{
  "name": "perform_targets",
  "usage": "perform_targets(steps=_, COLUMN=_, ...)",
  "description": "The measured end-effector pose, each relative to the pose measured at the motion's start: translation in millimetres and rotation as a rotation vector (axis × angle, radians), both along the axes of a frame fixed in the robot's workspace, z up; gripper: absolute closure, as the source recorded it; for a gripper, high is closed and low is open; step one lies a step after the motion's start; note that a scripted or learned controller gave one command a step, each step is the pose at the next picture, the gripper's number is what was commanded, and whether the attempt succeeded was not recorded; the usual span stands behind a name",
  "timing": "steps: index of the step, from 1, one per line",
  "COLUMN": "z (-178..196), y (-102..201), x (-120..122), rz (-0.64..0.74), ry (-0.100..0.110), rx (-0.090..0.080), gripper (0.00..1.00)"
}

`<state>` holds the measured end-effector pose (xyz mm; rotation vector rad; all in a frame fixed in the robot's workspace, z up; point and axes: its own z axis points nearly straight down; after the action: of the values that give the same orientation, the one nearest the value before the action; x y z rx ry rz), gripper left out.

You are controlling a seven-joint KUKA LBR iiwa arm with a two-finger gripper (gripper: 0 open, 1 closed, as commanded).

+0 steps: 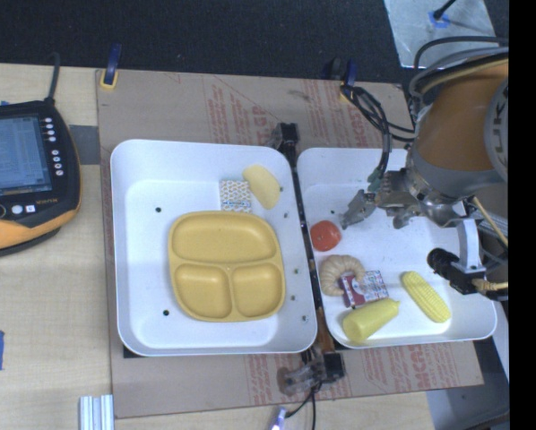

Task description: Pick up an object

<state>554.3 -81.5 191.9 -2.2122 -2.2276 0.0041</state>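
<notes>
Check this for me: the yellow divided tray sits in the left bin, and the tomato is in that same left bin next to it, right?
Not quite. The yellow divided tray does sit in the left bin, but the tomato lies in the right bin, just past the divider, near the gripper. The camera view shows it.

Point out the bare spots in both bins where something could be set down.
Left bin: bare floor along its left wall, beside the yellow tray, and a strip along the near wall. Right bin: bare at the far left corner, above the tomato. Its near half is crowded: donut, packet, two corn cobs. The gripper hangs over its middle.
</notes>
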Motion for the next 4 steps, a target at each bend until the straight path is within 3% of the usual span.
perform_targets(steps=1, z=-73.8, y=-14.0, x=101.4, rz=-0.002, ry=0.001, rx=0.000, gripper=0.00)
perform_targets(steps=2, z=0.7, y=57.1, x=56.1, rz=-0.002, ry=0.000, rx=0.001, gripper=0.00)
perform_targets(steps=3, z=-0.2, y=30.5, x=8.3, rz=-0.002, ry=0.001, rx=-0.002, gripper=0.00)
perform_targets(steps=4, z=-0.2, y=43.8, x=16.9, rz=-0.001, ry=0.000, rx=-0.002, gripper=0.00)
